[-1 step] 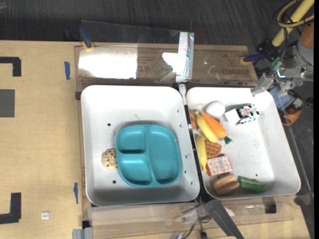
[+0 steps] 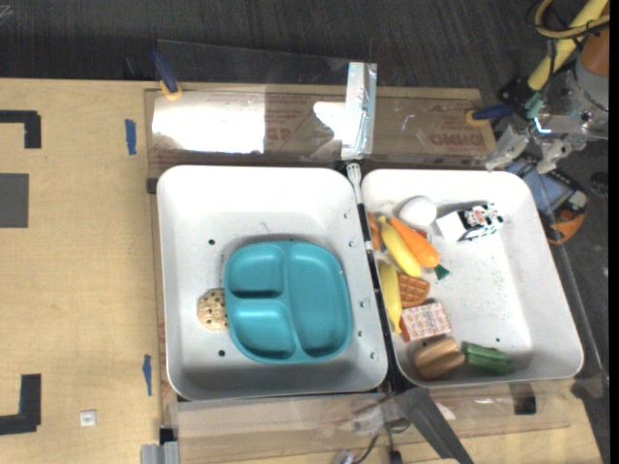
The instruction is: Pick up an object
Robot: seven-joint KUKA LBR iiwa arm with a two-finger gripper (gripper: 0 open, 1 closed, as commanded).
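Two white bins side by side, mid-frame. Left bin (image 2: 184, 201) has a teal divided tray (image 2: 287, 300) in the lower middle and a speckled cookie (image 2: 211, 308) touching the tray's left edge. Right bin (image 2: 522, 288) holds the clutter, all crowded along its left wall: a white egg-like ball (image 2: 418, 210) near the top, an orange carrot (image 2: 414, 246) just below it, a yellow banana-like piece (image 2: 390, 288) under that, a waffle (image 2: 414, 290) beside it, a pink-and-white wafer block (image 2: 426, 321), then a brown bun (image 2: 438, 357) and a green piece (image 2: 487, 360) at the bottom. A small white carton with black print (image 2: 468, 221) lies apart, upper middle of the right bin.

Arm is parked at the upper right of the frame, outside the bins; the gripper (image 2: 542, 133) sits just above the right bin's upper right corner. It is too small and cluttered there to tell whether the jaws are apart or together. Nothing seen between them.

Step in hand, by my read: approach not begun, pick not yet done. Next move calls for travel down-left over the right bin and a descent on one item. The carton looks the easiest target, since it is isolated. The pile by the wall is tightly packed and risks a multi-item or wall-blocked grasp.
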